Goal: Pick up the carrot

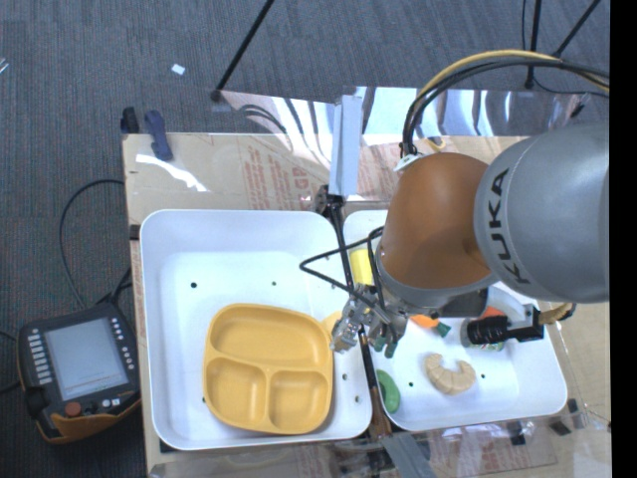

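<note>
The carrot [426,321] shows as a small orange piece with a green end, in the right bin [518,391] just under the edge of the arm's orange band, which hides most of it. My gripper [363,335] hangs low over the divide between the two bins. It is a short way left of the carrot, with nothing visibly in it.
A yellow divided plate [269,368] lies in the left bin [169,267]. The right bin also holds a tan croissant-shaped piece [450,374], a green item [388,394] at its front left corner, and a yellow item [360,265] half hidden by the arm.
</note>
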Robot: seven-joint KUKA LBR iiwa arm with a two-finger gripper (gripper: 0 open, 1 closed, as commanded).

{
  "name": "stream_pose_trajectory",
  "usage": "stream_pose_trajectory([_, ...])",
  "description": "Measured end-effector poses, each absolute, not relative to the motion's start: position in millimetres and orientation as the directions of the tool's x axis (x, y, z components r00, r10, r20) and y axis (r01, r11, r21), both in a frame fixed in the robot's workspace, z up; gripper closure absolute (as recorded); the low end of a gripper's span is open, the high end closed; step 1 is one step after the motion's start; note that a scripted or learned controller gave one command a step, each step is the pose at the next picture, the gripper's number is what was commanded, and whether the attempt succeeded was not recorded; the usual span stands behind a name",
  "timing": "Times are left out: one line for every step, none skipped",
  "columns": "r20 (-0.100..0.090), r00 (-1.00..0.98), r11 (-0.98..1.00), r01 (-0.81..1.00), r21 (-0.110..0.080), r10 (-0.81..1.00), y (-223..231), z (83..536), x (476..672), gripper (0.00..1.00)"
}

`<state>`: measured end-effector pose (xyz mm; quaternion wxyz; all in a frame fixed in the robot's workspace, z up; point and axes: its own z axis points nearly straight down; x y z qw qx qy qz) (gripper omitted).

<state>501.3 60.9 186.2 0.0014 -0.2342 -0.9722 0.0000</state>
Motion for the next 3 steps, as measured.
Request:
stream_pose_trajectory([-0.008,-0.891,0.891,0.454,0.005,0.455,24.7,326.9,514.2,1.00])
stream_pose_trajectory([0.000,-0.892,0.892,0.452,0.000,0.452,26.1,322.9,513.1,0.00])
stream_pose_trajectory([0.011,-0.831,0.831,0.556,-0.007,0.556,-50.0,209.9,536.2,0.00])
